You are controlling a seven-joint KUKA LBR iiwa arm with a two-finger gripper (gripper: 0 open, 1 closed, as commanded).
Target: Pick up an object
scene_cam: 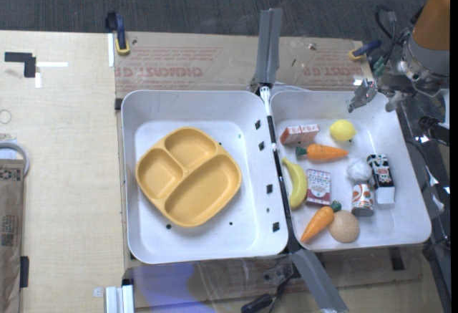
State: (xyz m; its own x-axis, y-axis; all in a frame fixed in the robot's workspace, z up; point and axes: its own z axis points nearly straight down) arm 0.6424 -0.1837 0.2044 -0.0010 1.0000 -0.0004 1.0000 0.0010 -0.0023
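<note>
Nearest the lens, down at the front rim of the right bin (401,236), sit a tan egg (344,226) and a carrot (317,223) just beside it, the carrot's long axis slanting from 7 o'clock up to 1 o'clock, its green top toward 1.

Up to the gripper (363,95) now: it hangs over the bin's far rim at 12 o'clock, at the end of the arm (429,39) with its orange band, and nothing shows between the fingers. I cannot tell how wide they stand from this angle.

Working outward from there: a yellow lemon (343,130) lies near, toward 7 o'clock of the gripper. At the lemon's 9 o'clock is a small red-and-white box (299,134). Below them a 2nd carrot (323,153) lies nearly level, long axis 9 to 3, green top toward 9. A banana (295,183) runs roughly 12 to 6 along the bin's left wall, with a red carton (318,187) touching its right side. Toward 3 o'clock sit a white lump (356,170), a black-and-white carton (381,177) and a small can (362,200).

In the left bin (143,233), a yellow 3-section plate (188,175) rests near the middle, tilted on the diagonal.
</note>
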